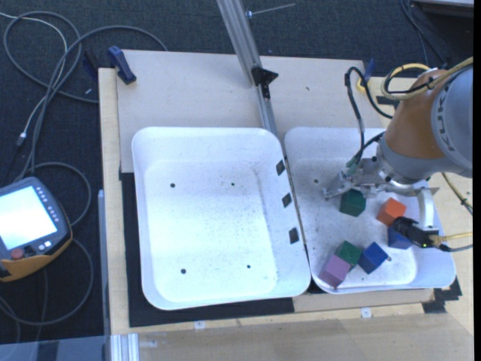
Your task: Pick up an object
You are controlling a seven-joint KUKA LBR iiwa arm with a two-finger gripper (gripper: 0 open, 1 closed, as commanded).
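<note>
Reaching in from the right of the frame, the arm (432, 130) has its hand (352, 185) low in the right bin (316, 149), right over a dark green block (352, 202). The metal parts of the hand sit just above and to the left of that block, touching or nearly touching its top edge. I cannot tell from here whether the hand is spread or pressed together, and nothing shows the block pinched in it.

My guess is that this is the grasp step: the hand is down at the block but the block looks to be resting on the bin floor. The next move calls for closing squarely on the green block and lifting straight up, without knocking the orange block (391, 211) just to its right.

Counting what lies in the right bin: one dark green block under the hand, one orange block, a dark blue block (399, 237) below the orange one, a second blue block (373, 257) lower down, a smaller green block (348, 250) beside it, and one purple block (336, 268) at the lower left corner. That makes six blocks. The left bin (150, 201) is the other of the two white bins on the surface (188, 89).
</note>
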